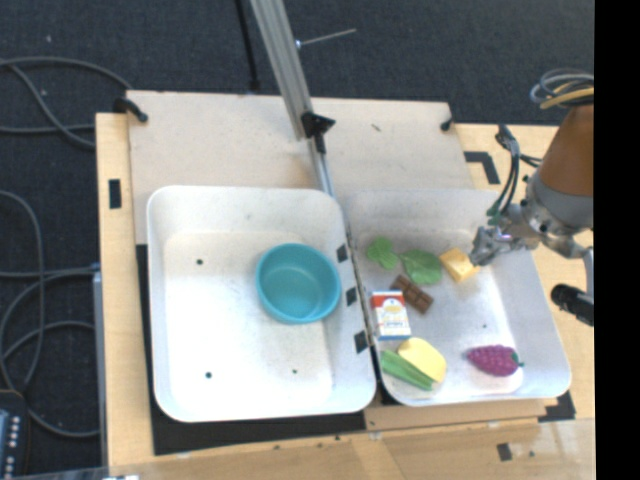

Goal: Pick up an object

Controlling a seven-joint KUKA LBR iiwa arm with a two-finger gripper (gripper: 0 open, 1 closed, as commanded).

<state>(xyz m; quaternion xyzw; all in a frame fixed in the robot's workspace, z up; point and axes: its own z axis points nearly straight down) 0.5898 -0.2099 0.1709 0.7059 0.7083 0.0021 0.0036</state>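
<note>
Yellow block (pixel 458 266), a small cheese-coloured piece, lies in the right-hand bin (pixel 540 313) toward its far side, just right of two green leafy pieces (pixel 405 259); the gripper (pixel 487 247) hangs at the block's right edge, touching or all but touching it, and whether its fingers are spread or closed cannot be told from this slanted overhead view; nothing is seen gripped between them. The grey arm with its orange band (pixel 572 158) reaches in from the right, over the bin's far right corner; cables loop above it. Nearer the middle of the same bin sit a brown chocolate-like piece (pixel 413 294) and, just beside it, a small red-and-white carton (pixel 391 315); along the near side lie a yellow-and-green corn cob (pixel 414 363) and, well to its right, a purple bunch of grapes (pixel 493 360). The left-hand bin (pixel 200 378) holds a teal bowl (pixel 297 283), upright, set right of centre; a metal strut (pixel 282 48) rises at a slant from the bench's far side, between the two bins; dark cables trail on the floor at the left.
</note>
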